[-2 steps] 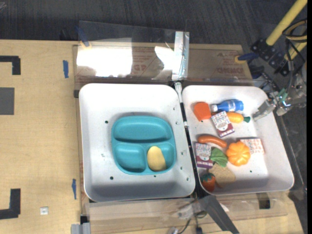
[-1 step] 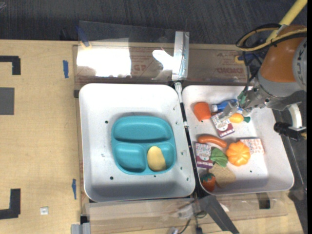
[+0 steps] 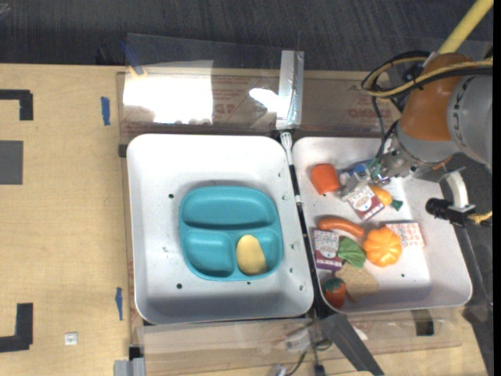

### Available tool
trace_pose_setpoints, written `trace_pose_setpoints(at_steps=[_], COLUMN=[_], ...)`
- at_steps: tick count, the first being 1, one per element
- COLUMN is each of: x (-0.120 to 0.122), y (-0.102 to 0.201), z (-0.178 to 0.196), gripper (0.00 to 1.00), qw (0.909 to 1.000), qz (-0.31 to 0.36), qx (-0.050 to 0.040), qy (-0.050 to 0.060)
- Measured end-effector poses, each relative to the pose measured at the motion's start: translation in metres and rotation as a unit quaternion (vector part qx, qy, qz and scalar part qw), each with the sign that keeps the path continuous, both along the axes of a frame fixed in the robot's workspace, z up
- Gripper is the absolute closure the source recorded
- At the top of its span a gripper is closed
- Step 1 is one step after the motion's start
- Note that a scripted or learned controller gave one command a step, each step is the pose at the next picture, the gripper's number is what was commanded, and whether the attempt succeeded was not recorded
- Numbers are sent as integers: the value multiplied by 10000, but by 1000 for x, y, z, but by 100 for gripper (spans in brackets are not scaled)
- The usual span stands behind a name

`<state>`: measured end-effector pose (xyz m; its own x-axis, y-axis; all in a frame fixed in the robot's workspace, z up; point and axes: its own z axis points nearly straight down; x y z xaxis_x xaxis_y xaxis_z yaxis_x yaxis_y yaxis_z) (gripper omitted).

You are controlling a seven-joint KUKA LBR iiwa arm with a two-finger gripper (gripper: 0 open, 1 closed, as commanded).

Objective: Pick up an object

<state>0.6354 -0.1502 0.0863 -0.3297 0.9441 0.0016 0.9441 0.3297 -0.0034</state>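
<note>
Bench: two white bins.
Claw: above pumpkin; spread or pressed, cannot tell.
Pumpkin: probably light, smooth; grip its sides.

Two white bins: the left bin carries a teal tray with a pale yellow potato in it. In the right bin lie an orange pumpkin, an orange-red carrot, an orange block, a green leaf, a red tomato with a green top, and a white packet with what may be red print. The arm is grey with an orange band. The bench is light tan wood with black and blue tape marks.
</note>
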Motion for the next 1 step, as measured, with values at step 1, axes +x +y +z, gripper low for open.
trace_pose_setpoints(at_steps=[1], x=[-2], y=[8], z=[0], gripper=[0], qw=[10000], qz=[-35], qx=[-6], qy=[-26])
